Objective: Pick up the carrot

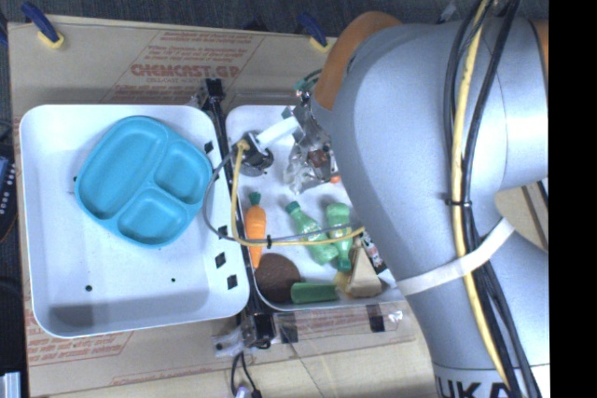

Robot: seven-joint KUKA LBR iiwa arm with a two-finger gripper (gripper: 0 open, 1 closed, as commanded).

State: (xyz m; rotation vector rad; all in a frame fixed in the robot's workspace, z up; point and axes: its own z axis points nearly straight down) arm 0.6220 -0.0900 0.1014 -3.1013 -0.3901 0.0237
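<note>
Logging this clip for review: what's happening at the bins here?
The grey arm reaches in over the right bin, its hand above the bin's far end. The carrot lies untouched near the bin's left wall, beside green bottles and a brown item. The left bin holds a blue divided tray.

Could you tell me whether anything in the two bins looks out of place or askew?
Nothing looks spilled or damaged. The carrot lies in the right bin by its left wall, and the blue tray sits at an angle in the left bin.
</note>
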